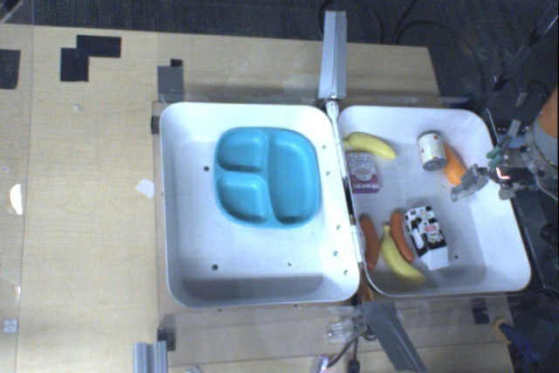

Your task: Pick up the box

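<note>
A black-and-white patterned box point(428, 233) lies in the lower middle of the right bin point(498, 271), next to a banana point(400, 260) and two sausages point(398, 230). A smaller flat pink and dark red box point(362, 171) lies near that bin's left wall. My gripper point(472, 181) hangs at the bin's right side, just below an orange carrot point(455, 166). It is above and to the right of the patterned box and well apart from it. Nothing is seen in its grasp.
A second banana point(370, 145) and a small white can point(430, 150) lie at the back of the right bin. The left bin point(188, 266) holds a blue divided plate point(266, 175). A metal post point(333, 57) stands behind the bins' shared wall.
</note>
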### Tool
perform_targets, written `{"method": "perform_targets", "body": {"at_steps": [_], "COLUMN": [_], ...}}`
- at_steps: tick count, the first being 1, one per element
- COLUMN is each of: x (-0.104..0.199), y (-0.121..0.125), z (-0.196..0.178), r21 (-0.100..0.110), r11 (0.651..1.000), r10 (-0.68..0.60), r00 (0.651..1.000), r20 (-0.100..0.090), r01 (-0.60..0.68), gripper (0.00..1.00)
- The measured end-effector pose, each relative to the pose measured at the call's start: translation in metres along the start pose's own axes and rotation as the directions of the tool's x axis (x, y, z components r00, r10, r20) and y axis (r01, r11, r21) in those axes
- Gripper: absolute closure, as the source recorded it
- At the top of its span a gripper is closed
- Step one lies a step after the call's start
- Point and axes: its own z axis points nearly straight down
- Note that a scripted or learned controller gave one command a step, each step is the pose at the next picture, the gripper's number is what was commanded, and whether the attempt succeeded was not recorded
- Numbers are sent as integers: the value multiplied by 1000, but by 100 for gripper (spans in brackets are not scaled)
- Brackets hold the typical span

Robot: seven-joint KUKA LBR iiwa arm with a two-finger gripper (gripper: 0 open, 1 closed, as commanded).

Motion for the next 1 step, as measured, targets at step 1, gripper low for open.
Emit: {"method": "perform_targets", "body": {"at_steps": [1], "x": [27], "y": [126], "z": [-8], "r21": [-3], "r11": [995], "r10": [98], "r00": [995], "r20": [1], "r01": [-98], "gripper": [0]}}
